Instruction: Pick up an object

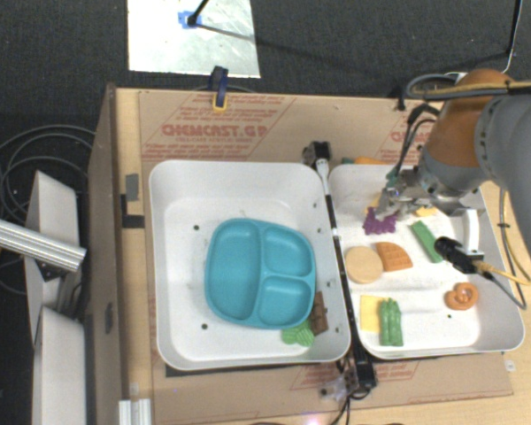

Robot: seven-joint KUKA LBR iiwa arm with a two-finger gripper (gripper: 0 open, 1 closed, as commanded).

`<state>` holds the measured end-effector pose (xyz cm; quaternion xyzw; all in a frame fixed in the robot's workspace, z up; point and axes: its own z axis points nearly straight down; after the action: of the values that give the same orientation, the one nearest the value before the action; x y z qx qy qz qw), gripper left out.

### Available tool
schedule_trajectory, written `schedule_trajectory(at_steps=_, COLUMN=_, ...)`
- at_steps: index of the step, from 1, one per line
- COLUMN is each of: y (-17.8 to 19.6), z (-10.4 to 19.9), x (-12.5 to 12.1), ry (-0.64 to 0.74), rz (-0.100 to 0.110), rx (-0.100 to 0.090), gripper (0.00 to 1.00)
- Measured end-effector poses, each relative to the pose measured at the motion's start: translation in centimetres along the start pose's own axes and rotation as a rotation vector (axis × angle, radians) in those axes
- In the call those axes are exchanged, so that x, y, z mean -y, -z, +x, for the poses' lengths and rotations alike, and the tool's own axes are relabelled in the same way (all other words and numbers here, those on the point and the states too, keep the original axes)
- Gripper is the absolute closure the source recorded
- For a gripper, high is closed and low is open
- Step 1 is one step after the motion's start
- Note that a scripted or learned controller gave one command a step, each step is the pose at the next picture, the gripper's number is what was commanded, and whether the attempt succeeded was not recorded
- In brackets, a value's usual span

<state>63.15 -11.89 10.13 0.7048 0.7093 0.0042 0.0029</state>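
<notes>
- We saw the gripper (395,204) low in the right bin (504,326), just above a purple toy (379,222).
- We could not tell its state, and no object was seen held.
- Near the purple toy lay a round beige disc (364,264) and an orange wedge (394,255).
- In the left bin (181,326) rested a blue divided plate (258,273).

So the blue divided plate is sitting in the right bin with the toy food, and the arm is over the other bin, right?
Not quite. The camera view shows the blue divided plate in the left bin, while the gripper hangs over the right bin, above the purple toy.
</notes>
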Motion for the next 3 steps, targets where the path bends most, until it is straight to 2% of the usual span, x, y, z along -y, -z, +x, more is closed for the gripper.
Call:
schedule_trajectory(at_steps=1, y=8.9, z=8.1, x=4.7, ry=0.005, rz=0.004, rx=-0.002, gripper=1.00)
schedule_trajectory(at_steps=2, y=8.4, z=7.6, x=4.7, ry=-0.003, rz=0.008, rx=0.001, gripper=0.00)
schedule_trajectory(at_steps=3, y=-2.2, z=-0.8, x=3.2, ry=-0.012, rz=0.012, rx=0.006, gripper=0.00)
